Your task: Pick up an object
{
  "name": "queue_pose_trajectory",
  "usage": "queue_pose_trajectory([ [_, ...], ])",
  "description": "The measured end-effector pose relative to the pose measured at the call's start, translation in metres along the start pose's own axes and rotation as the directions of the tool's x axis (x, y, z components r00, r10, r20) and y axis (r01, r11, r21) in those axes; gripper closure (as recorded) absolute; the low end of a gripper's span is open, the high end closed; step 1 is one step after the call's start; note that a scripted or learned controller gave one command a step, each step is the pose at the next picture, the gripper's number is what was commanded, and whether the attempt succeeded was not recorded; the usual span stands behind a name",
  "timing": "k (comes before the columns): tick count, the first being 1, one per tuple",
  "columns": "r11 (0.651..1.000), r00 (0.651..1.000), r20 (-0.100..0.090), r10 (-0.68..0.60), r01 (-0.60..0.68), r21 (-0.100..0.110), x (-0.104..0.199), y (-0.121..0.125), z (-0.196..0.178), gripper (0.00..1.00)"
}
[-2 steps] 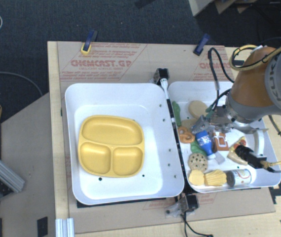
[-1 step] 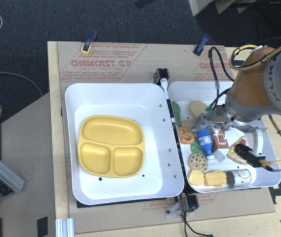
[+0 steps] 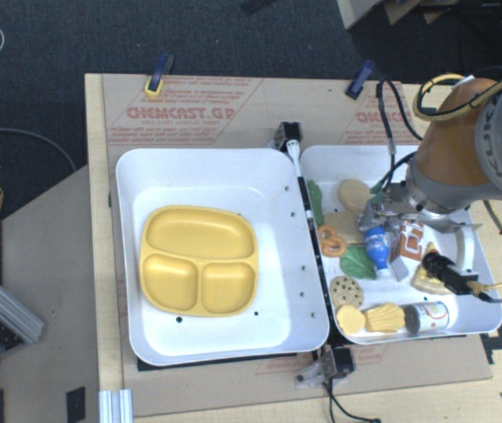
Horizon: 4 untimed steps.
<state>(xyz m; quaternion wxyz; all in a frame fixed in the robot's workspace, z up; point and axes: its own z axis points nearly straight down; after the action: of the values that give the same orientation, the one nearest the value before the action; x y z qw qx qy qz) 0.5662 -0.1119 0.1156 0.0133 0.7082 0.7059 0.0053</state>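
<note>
At the near edge of the right bin [image 3: 489,322], a white bottle [image 3: 429,315] with a dark cap lies on its side beside a corn cob [image 3: 383,317], with a yellow round slice [image 3: 350,321] and a speckled cookie [image 3: 346,288] toward the bin's near-left corner. Just beyond, the gripper [image 3: 383,223] of the grey-and-orange arm [image 3: 462,148] hangs low over the bin's middle, directly above a blue bottle [image 3: 377,249] that stands right beneath it; how far the fingers are spread cannot be told. A green leaf [image 3: 357,262] and a pretzel [image 3: 330,241] lie left of the bottle, and a tan round piece [image 3: 353,194] sits toward the far edge. In the left bin [image 3: 136,183], a yellow divided tray [image 3: 200,259] rests near the centre.
</note>
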Motion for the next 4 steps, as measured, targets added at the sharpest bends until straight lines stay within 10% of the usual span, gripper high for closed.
queue_pose_trajectory([
  [2, 1.0, 1.0, -0.009, -0.004, 0.004, 0.019, -0.004, 0.005, -0.113, 1.0],
  [4, 1.0, 1.0, -0.013, -0.01, 0.011, 0.023, 0.108, 0.011, -0.124, 1.0],
])
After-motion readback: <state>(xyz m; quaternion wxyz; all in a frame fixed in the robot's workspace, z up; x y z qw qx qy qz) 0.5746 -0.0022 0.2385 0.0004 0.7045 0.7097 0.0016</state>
